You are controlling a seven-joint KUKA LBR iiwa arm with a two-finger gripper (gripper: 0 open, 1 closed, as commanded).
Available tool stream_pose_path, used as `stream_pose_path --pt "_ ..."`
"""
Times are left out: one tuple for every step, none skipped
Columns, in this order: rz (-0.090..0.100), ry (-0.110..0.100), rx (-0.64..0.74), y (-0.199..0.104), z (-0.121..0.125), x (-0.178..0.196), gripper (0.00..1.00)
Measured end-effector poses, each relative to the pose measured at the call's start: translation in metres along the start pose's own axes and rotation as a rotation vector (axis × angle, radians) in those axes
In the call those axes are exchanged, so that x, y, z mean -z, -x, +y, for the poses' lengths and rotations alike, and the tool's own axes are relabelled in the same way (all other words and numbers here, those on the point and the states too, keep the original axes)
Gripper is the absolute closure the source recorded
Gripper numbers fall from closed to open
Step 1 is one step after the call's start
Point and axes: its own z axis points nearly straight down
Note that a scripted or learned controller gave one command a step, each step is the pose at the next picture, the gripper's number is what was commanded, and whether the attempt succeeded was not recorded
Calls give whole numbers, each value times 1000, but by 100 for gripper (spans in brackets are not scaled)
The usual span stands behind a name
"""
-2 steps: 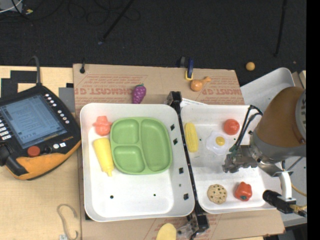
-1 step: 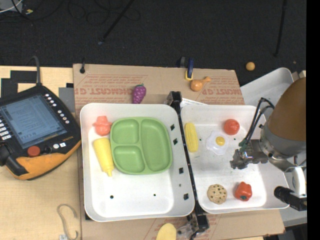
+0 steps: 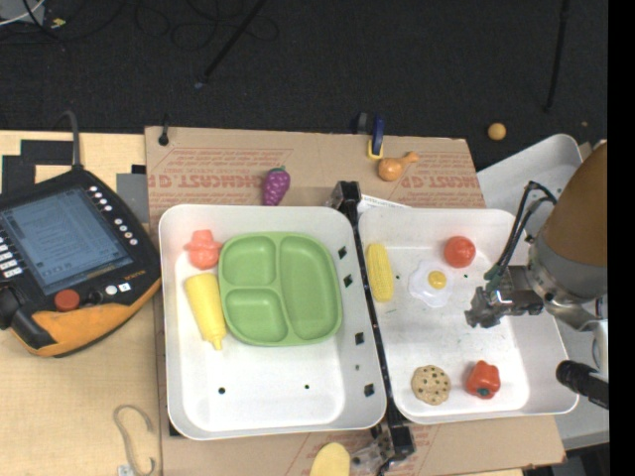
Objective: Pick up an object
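In the right bin (image 3: 451, 231) lie a yellow corn cob (image 3: 379, 271), a fried egg (image 3: 433, 283), a red tomato (image 3: 458, 251), a cookie (image 3: 431, 384) and a red pepper (image 3: 483, 379). My gripper (image 3: 485, 308) hangs over the right side of this bin, to the right of the egg and above the pepper. It touches none of these items. The left bin (image 3: 258, 400) holds a green divided plate (image 3: 278, 289), a yellow mustard bottle (image 3: 205, 308) and a pink toy (image 3: 201, 249).
A purple grape bunch (image 3: 276, 184) and an orange pear-shaped toy (image 3: 395, 166) lie on the cardboard behind the bins. A teach pendant (image 3: 64, 251) sits at the left. A yellow toy (image 3: 330, 459) rests in front of the bins. A small orange ball (image 3: 496, 131) lies far back right.
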Motion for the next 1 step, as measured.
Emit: stream_pose_path --pt "2 -4 4 -49 17 -11 100"
